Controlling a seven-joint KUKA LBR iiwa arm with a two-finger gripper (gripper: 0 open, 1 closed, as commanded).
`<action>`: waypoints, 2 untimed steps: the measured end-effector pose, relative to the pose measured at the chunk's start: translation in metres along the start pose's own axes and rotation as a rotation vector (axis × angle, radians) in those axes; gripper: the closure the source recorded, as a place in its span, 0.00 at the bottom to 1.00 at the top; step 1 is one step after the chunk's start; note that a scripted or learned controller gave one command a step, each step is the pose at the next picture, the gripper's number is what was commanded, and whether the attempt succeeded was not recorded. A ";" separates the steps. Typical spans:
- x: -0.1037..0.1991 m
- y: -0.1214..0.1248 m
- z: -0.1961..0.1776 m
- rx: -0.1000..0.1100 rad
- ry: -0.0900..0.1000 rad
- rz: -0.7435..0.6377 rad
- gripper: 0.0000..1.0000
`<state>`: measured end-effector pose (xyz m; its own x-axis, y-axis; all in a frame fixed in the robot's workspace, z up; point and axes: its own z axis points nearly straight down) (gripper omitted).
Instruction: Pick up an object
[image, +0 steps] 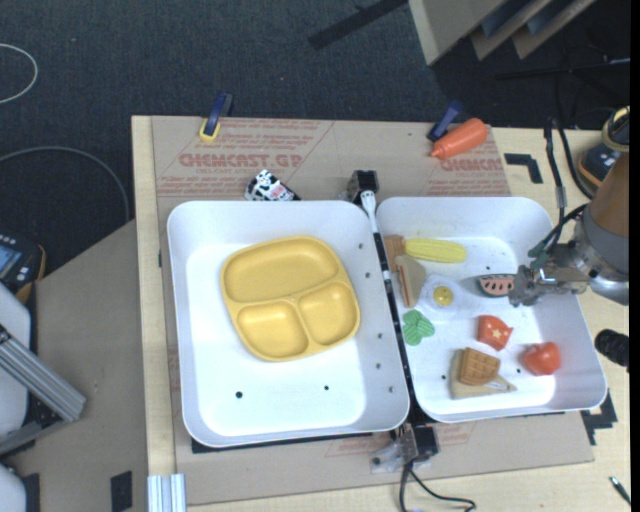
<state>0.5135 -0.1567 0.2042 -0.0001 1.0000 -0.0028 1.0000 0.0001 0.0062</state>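
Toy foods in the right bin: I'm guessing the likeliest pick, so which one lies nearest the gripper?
The watermelon slice, red with a dark rind, lies just left of the gripper. The strawberry and tomato lie farther below.

Tool (524, 287) low, arm reaching from right

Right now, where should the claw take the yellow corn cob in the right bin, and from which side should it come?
Grip the yellow plastic corn cob across its middle, coming straight down from above. It lies flat and long, pointing left to right near the back wall of the right white bin, so the fingers should close across its narrow width. Beside it, the tan wedge-shaped toy is close, so I would avoid the left end.
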 end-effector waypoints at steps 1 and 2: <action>0.000 0.001 -0.022 0.001 0.001 -0.001 1.00; 0.055 0.025 -0.017 0.003 0.003 -0.007 1.00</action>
<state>0.5381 -0.1018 0.2215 -0.0067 1.0000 0.0001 1.0000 0.0067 0.0035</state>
